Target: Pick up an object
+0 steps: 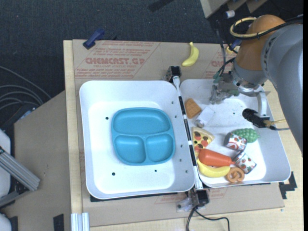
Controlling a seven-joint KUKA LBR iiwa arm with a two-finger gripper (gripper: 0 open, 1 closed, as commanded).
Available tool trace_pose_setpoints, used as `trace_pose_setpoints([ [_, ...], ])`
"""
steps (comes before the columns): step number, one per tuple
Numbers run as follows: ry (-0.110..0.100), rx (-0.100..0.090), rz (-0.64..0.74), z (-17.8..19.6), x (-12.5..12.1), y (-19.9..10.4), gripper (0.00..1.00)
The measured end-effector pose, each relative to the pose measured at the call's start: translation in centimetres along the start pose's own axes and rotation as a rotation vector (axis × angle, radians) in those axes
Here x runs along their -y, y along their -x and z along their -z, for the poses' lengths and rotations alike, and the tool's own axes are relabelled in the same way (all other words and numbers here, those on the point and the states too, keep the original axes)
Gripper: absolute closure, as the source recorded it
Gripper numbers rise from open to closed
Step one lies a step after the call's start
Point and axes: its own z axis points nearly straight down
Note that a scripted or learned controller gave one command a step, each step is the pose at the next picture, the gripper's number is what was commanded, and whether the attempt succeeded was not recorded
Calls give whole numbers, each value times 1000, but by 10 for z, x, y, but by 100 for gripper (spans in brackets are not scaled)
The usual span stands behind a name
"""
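Note:
My gripper [217, 94] hangs low over the far part of the right bin [276, 150], with the grey arm and its orange band coming in from the right. Nothing shows in its grasp. A brown toast piece [192, 108] lies to its left, by the bin's left wall. Nearer the front lie a pizza slice [202, 138], a red-orange carrot [215, 157], a yellow banana [213, 170] and a pretzel [236, 175]. Two small cans [235, 141] [247, 163] and a green bunch [246, 134] sit right of those.
The left bin [91, 143] holds a blue divided plate [142, 134]. A second yellow banana [191, 56] lies on the bench behind the bins. A blue clip [93, 39] sits at the bench's far left edge.

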Motion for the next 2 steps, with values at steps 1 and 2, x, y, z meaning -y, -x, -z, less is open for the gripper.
trace_pose_setpoints([
  [1, -1, 0, 0, 0, 0, 0, 0],
  [2, 2, 1, 1, 10, -1, 0, 100],
])
